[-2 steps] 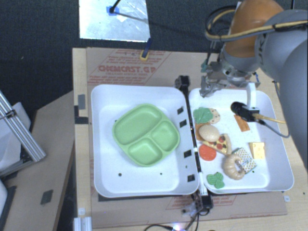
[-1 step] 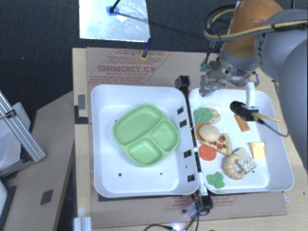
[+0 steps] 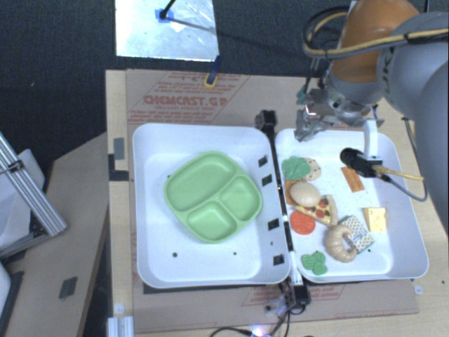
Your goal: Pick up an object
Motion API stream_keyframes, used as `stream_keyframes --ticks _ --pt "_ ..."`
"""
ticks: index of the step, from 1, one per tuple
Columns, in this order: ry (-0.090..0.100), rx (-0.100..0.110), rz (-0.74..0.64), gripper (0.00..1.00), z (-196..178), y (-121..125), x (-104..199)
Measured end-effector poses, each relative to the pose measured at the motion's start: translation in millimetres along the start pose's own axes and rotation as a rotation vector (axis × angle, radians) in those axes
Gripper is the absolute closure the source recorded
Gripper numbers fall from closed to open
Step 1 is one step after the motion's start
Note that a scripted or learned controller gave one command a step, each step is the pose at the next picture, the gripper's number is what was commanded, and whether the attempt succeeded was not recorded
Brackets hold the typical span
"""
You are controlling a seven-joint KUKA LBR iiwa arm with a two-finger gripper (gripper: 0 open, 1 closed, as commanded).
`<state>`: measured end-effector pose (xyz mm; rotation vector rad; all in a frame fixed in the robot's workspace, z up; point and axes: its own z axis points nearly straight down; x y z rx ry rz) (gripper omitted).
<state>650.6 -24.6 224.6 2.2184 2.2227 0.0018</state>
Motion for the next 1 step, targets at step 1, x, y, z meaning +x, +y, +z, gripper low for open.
stream_keyframes --ticks 1 --pt "-0.001 -0.002 -0.004 1.0 9.3 10.6 1.3"
